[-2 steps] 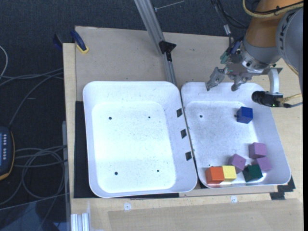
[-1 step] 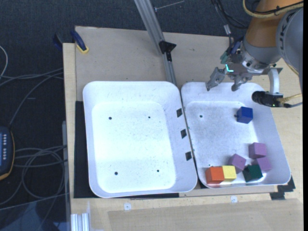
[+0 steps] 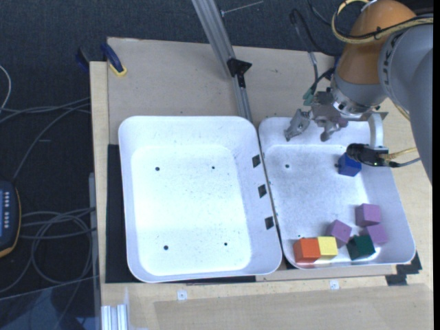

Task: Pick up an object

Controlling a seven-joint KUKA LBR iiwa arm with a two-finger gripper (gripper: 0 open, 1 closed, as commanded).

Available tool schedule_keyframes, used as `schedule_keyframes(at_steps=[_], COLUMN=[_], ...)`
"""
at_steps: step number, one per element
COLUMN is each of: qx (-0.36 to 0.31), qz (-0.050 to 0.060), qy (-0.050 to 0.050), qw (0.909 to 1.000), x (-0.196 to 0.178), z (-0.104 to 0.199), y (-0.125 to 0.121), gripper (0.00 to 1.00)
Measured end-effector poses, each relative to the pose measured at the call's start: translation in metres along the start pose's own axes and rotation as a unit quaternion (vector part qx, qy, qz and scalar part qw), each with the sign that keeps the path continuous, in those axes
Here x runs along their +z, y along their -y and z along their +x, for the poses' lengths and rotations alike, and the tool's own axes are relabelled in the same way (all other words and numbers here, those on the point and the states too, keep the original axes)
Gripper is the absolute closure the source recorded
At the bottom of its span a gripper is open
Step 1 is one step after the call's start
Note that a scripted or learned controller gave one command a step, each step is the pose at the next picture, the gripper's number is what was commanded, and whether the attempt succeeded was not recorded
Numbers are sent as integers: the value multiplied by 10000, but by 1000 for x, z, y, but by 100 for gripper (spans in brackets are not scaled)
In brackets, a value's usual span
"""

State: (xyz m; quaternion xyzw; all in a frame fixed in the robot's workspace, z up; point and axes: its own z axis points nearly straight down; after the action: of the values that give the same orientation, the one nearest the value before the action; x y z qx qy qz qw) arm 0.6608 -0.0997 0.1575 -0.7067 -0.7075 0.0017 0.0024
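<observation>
Objects for pick: seven small blocks, all in the right bin (image 3: pixel 302 184).
- Blue block (image 3: pixel 348 166): alone, far-right part of the bin, well apart from the others. It is the block nearest the pincer.
- Near-right corner cluster: orange block (image 3: pixel 307 249) and yellow block (image 3: pixel 327 246) touching side by side against the near wall. Green block (image 3: pixel 359 247) is just right of the yellow one.
- Three purple blocks: one (image 3: pixel 368 214) farther back near the right wall, one (image 3: pixel 340 229) just behind the yellow block, one (image 3: pixel 377 234) just behind the green. Whether the last two touch their neighbours is hard to make out at this slant.

Pincer (image 3: pixel 309 132): over the far rim of the right bin, fingers spread apart and pointing down-left, nothing between them. It is left of and beyond the blue block, not touching it.

Arm: the grey and orange body is cut off by the right and top edges of the view.

Surroundings:
- Left bin (image 3: pixel 126 184) sits edge to edge with the right one, with small black clips (image 3: pixel 261 190) along the shared rim.
- A slanted metal rail (image 3: pixel 213 26) runs from the top edge, where it is cut off, down to the gap between the bins at their far side.
- A blue-and-yellow clamp (image 3: pixel 114 60) is on the desk's (image 3: pixel 179 81) far-left corner.
- Loose cables (image 3: pixel 48 212) lie on the dark floor to the left.
- A dark device (image 3: pixel 7 215) is cut off by the left edge; not identifiable.
</observation>
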Motion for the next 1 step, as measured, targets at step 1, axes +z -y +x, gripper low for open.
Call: schedule_keyframes(at_steps=[1], qx=[2], qz=[10], qy=[-1], qw=[10000], x=[53], z=[1], y=[1], gripper=[0])
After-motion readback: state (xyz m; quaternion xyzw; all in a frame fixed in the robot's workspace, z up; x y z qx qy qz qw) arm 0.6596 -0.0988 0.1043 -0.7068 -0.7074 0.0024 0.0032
